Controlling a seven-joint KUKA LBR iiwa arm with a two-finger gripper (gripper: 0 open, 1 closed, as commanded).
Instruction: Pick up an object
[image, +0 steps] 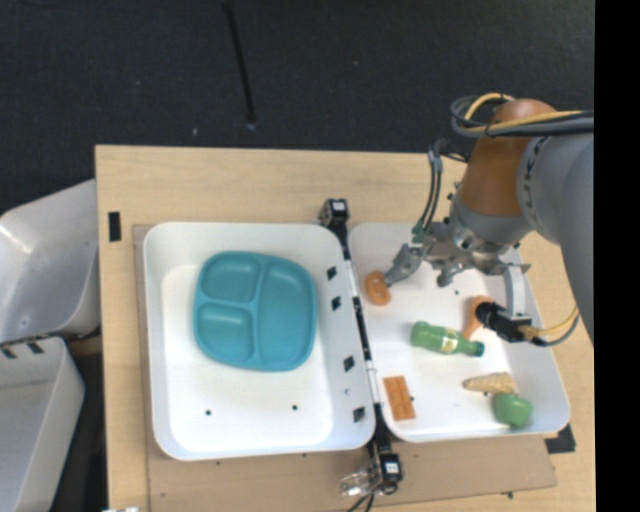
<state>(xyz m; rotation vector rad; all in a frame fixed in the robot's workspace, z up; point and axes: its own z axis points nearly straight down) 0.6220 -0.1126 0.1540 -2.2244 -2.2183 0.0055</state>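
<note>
My gripper (424, 268) hangs over the back of the right bin (540, 360), open, with nothing between its fingers. Its left finger (401, 267) ends just right of and above a small orange round piece (377, 289) near the bin's left wall. In the middle of the bin a green bottle (445, 340) lies on its side. An orange carrot-like piece (472, 320) sits just right of it. A tan bread-like piece (490, 382) and a green round fruit (513, 409) lie at the front right, and a flat orange rectangle (399, 397) at the front left.
The left bin (160, 400) holds a teal divided plate (254, 309). A ridge with black clips (355, 330) separates the two bins. The arm's grey body and orange band (500, 170) rise over the right bin's back right corner.
</note>
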